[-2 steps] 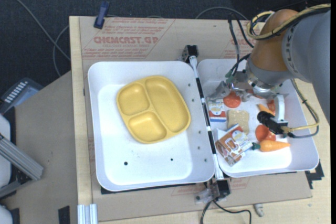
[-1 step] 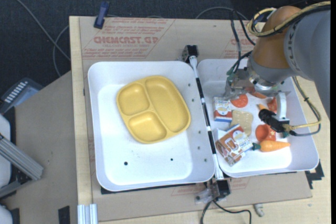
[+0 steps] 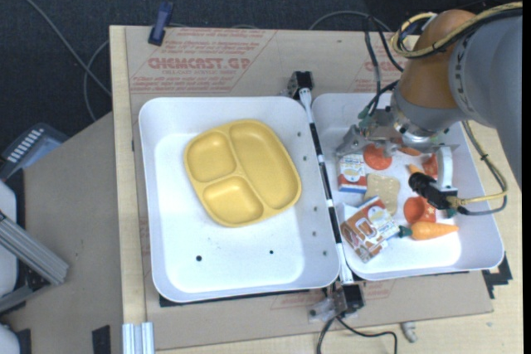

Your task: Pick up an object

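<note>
Over right shallow white bin: my two-finger gripper low among toy food items, beside small white carton. Finger state: cannot tell. Nothing visibly lifted; pick outstanding.

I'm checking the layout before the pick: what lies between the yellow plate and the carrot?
In the camera view, between the yellow plate and the carrot run the bins' touching rims, then a snack packet.

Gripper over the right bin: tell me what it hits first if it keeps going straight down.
Most likely the red round piece in the right bin, which lies directly under the gripper. Depth is hard to judge from this slanted view, so the tan cracker beside it could be first instead.
</note>
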Tool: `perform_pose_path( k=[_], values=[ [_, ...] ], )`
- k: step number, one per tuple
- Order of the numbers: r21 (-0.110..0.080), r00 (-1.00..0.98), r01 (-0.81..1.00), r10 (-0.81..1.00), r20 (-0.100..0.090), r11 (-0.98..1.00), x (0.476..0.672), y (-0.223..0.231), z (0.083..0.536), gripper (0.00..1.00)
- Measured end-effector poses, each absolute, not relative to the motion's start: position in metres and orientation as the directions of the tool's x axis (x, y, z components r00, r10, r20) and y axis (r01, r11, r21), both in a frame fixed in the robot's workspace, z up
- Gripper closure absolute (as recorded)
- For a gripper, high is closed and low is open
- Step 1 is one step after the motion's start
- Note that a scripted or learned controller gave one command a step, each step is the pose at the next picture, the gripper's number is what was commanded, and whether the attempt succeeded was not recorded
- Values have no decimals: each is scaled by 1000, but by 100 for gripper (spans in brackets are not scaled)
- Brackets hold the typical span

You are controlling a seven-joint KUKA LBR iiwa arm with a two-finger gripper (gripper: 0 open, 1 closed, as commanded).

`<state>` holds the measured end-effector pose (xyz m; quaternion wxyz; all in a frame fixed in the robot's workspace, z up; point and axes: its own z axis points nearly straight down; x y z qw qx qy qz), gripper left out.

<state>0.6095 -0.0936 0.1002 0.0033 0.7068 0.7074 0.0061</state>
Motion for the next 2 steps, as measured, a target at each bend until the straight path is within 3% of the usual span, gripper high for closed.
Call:
perform_pose_path(
  k=[1, 2],
  values=[
    [11, 0, 1000, 1000, 2, 0, 602, -111, 90, 0],
    [14, 0, 1000, 1000, 2, 0, 603, -110, 100, 100]
  ],
)
